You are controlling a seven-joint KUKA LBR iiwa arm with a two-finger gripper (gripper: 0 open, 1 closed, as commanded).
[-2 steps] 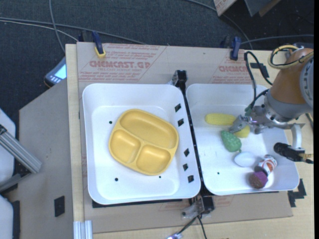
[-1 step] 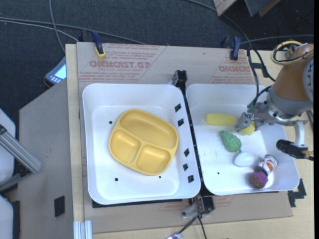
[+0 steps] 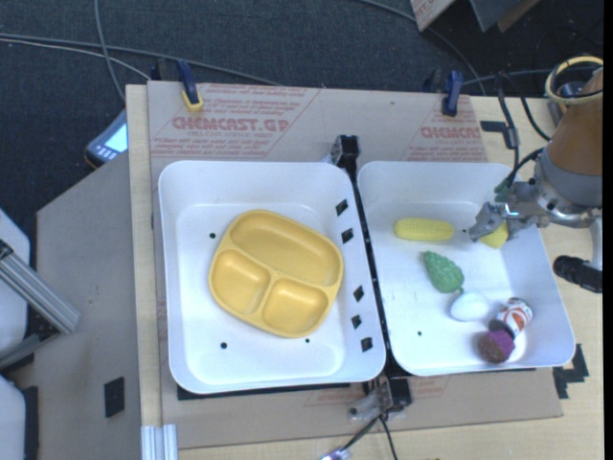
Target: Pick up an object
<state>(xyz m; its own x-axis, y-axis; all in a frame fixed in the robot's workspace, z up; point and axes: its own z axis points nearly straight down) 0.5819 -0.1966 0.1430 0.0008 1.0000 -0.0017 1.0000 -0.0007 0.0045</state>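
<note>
The right bin (image 3: 536, 353) holds a yellow corn cob (image 3: 424, 229), a green leafy piece (image 3: 443, 271), a white egg-shaped item (image 3: 469, 307), a purple round item (image 3: 495, 345) and a small red-and-white item (image 3: 518, 315). My gripper (image 3: 490, 224) hangs low over the bin's upper right part, just right of the corn cob. A small yellow item (image 3: 496, 239) lies directly under it, partly hidden by it. Whether they touch is unclear.
The left bin (image 3: 182, 286) holds a yellow divided plate (image 3: 276, 272). A black divider with clips (image 3: 356, 257) runs between the bins. Clamps (image 3: 190, 94) hold the board at the back, and cables cross the floor behind.
</note>
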